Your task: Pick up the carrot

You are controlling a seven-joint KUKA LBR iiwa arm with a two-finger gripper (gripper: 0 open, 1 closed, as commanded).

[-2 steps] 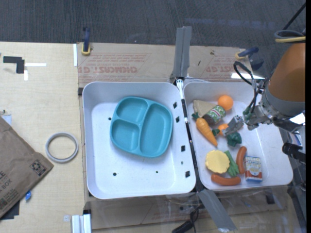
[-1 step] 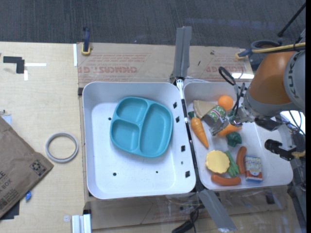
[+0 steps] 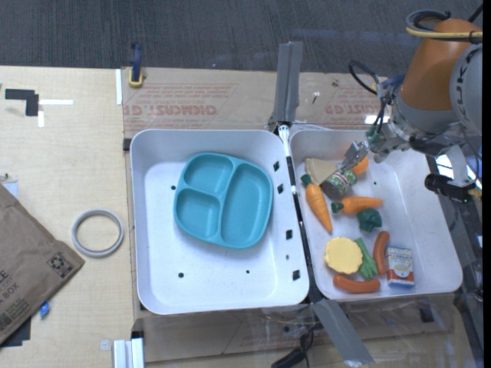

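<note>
This is a robotics lab or test cell. An industrial arm (image 3: 441,67), grey and orange, reaches in from the frame's right over two white bins (image 3: 146,228) on a plywood surface (image 3: 54,175). Toy foods (image 3: 360,255) fill the right bin; cardboard sheeting (image 3: 199,102), a tape roll (image 3: 97,231) and black marker tape (image 3: 23,98) lie around.

Orange carrot (image 3: 318,207), teal divided plate (image 3: 224,200), white bins (image 3: 153,228), yellow patty (image 3: 343,255), green broccoli (image 3: 370,220)
</note>
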